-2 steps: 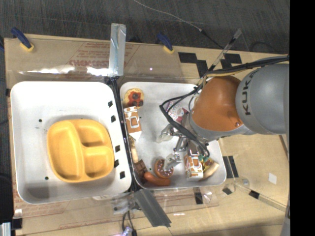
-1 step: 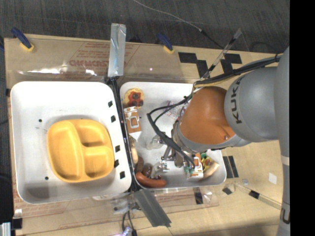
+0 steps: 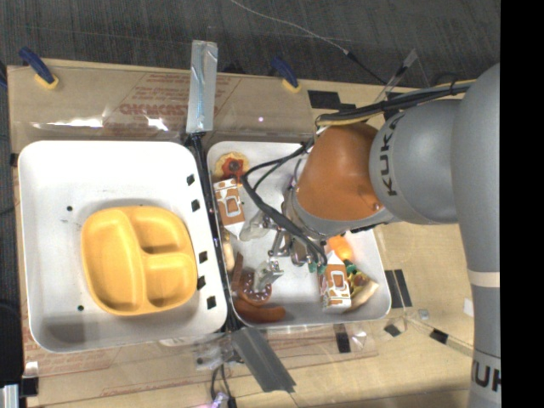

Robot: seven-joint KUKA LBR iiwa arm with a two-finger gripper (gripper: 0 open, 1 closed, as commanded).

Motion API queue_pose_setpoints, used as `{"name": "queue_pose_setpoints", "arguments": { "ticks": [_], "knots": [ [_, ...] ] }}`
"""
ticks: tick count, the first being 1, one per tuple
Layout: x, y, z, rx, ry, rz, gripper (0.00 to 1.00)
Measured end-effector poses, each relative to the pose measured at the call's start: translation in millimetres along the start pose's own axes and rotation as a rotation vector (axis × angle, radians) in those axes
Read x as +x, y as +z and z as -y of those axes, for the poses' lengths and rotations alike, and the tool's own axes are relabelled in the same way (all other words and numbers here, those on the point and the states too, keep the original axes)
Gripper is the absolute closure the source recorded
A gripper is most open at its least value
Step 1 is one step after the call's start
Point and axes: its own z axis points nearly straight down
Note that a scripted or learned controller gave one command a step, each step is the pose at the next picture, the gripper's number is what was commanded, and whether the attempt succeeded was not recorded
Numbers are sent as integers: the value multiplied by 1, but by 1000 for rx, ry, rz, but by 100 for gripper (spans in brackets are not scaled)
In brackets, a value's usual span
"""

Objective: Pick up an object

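Observation:
The right bin (image 3: 374,253) holds several toy food items. An orange-and-white carton (image 3: 228,201) lies at its left, with a small round pastry (image 3: 231,166) above it. A brown doughnut (image 3: 252,290) and a dark sausage (image 3: 259,313) lie at the lower left. A second carton (image 3: 336,286) and a wedge-shaped piece (image 3: 365,290) lie at the lower right, below an orange piece (image 3: 340,246). My gripper (image 3: 272,266) hangs low over the bin's middle, just above and to the right of the doughnut. The orange wrist (image 3: 336,177) hides the bin's upper right.
The left bin (image 3: 51,177) holds a yellow divided tray (image 3: 136,257). A black divider (image 3: 206,228) runs between the bins. Cables (image 3: 263,181) loop from the wrist over the right bin. The grey arm (image 3: 442,160) fills the right side.

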Motion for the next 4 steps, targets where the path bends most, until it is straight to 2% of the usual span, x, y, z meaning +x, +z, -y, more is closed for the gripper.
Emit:
{"name": "queue_pose_setpoints", "arguments": {
  "ticks": [1, 2, 3, 4],
  "knots": [
    [0, -11, -1, -1, -8, -7, 100],
    [-30, -2, 34, -4, 239, 0, 100],
    [-100, -146, -8, -3, 214, 11, 100],
    [-99, -151, -9, -1, 209, 2, 100]
  ]
}}
